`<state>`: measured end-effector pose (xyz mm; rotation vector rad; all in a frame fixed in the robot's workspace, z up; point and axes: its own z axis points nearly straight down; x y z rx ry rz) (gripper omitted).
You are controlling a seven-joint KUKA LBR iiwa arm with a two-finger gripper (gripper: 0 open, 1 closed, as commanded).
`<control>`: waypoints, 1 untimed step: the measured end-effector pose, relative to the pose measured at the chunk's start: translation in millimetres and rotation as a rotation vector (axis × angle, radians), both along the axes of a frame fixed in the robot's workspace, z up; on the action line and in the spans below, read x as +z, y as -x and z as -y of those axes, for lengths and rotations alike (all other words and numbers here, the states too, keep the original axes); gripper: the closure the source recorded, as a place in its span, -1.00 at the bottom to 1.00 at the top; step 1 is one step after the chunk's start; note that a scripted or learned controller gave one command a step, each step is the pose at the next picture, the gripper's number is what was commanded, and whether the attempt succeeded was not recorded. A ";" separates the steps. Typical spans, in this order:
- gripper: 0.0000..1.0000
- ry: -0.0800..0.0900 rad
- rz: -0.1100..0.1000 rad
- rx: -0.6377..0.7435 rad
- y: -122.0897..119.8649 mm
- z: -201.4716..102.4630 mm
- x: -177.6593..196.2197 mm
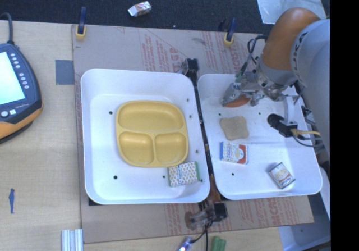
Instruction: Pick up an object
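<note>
While the grey arm (305,48) reaches in from the right, its claw (240,97) sits low at the far end of the right bin (216,132), over a small orange object (239,100); whether it is apart or together I cannot tell. Nearer in that bin lie a tan flat piece (234,128), a small white carton (233,153) and a little box (281,175). Beside it, the left bin (92,132) holds a yellow divided tray (151,132) and a patterned packet (183,174)

yellow divided plate (151,132), two white bins (95,132), patterned green-white packet (183,174), tan sponge (234,128), blue-white-red carton (234,153), grey arm (314,59) with orange band, tan surface (39,188)
</note>
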<state>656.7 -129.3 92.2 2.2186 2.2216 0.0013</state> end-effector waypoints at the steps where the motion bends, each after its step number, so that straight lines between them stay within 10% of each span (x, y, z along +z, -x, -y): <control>1: -1.00 0.000 -0.007 0.003 77.1 -24.7 -0.9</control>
